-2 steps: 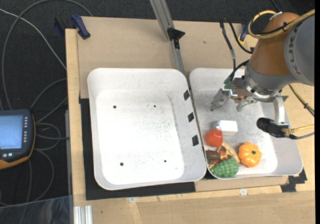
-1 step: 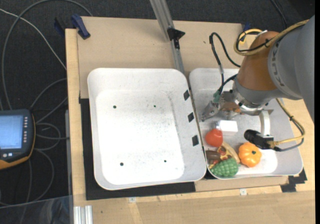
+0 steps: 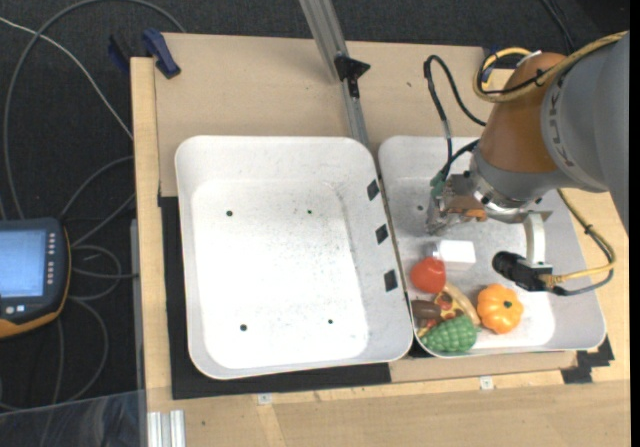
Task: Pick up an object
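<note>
My gripper hangs low over the middle of the right bin, just above a small white block. Nothing shows between its fingers. Close below the block lies a red tomato-like ball. At the bin's front sit an orange pumpkin-shaped toy, a green bumpy toy and a brown and yellow piece. The arm's grey and orange wrist covers the bin's right middle part.
The left bin lies beside the right one, with a slanted wall between them. A metal pole rises behind the bins. A handheld pendant lies off the bench at far left, among cables.
</note>
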### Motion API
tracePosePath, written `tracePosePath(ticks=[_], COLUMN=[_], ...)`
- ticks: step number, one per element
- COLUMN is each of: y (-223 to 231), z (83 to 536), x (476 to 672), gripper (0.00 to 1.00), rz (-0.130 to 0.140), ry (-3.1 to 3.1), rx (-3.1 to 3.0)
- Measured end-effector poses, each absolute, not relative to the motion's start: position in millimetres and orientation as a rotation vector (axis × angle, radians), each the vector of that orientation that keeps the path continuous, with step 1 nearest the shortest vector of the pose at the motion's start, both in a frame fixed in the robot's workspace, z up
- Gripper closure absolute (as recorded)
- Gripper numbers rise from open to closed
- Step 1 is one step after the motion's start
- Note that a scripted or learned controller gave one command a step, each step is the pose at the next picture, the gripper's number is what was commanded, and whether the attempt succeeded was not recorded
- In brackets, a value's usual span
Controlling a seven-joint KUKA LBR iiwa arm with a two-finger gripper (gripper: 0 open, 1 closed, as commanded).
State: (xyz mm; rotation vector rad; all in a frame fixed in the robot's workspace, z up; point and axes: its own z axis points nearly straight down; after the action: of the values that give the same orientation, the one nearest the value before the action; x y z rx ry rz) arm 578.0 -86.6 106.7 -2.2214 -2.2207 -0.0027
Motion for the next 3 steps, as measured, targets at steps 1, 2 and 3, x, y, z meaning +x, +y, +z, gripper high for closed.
tracePosePath(ticks=[1, 2, 3], y=[-86, -78, -78], z=[170, 221, 248], x=[585.8, 593.7, 594.8], gripper=[1.00, 1.00, 1.00], rz=[-0.008, -0.008, -0.005], ry=[-2.228, -2.228, -2.226], rx=[-2.224, -2.222, -2.222])
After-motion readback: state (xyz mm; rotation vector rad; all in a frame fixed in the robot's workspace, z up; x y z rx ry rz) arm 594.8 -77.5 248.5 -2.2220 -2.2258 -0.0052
